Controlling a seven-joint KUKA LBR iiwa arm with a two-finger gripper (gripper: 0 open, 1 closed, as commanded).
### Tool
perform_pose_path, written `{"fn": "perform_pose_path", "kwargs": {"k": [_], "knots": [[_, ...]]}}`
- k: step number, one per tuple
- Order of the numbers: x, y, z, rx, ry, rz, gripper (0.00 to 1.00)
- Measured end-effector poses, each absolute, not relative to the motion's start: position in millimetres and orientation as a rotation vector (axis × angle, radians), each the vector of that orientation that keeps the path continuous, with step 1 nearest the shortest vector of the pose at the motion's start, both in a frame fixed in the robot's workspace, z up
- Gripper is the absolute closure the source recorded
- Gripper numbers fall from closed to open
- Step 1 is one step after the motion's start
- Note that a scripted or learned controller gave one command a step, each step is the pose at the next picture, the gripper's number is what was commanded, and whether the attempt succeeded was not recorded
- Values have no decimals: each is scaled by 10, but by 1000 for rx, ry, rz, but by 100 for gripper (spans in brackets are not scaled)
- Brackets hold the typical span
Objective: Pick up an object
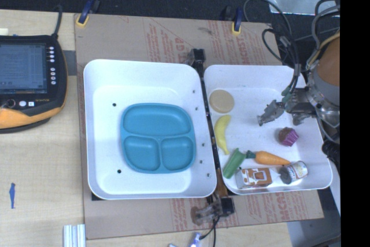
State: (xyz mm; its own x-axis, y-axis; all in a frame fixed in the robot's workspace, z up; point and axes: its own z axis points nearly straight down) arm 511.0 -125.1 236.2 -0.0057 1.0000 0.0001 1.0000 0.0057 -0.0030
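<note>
In the right bin (248, 75) lie a round tan cookie (221, 101), a yellow banana (222, 132), a green pepper (233, 162), an orange carrot (270, 158), a purple grape-like piece (288, 136) and a small bottle (269, 175) lying on its side. My gripper (281, 113) hangs over the bin's right half, above and slightly left of the purple piece. Its grey fingers (269, 113) are spread apart with nothing between them.
The left bin (101, 84) holds a blue divided plate (157, 137). A teach pendant (29, 81) lies on the bench at the far left. Cables run behind the right bin at the upper right.
</note>
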Motion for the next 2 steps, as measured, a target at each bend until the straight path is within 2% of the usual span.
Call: {"fn": "perform_pose_path", "kwargs": {"k": [1, 2], "knots": [[5797, -2127, 1488, -2216, -2225, 8, 0], [5321, -2118, 913, -2213, -2226, 6, 0]]}}
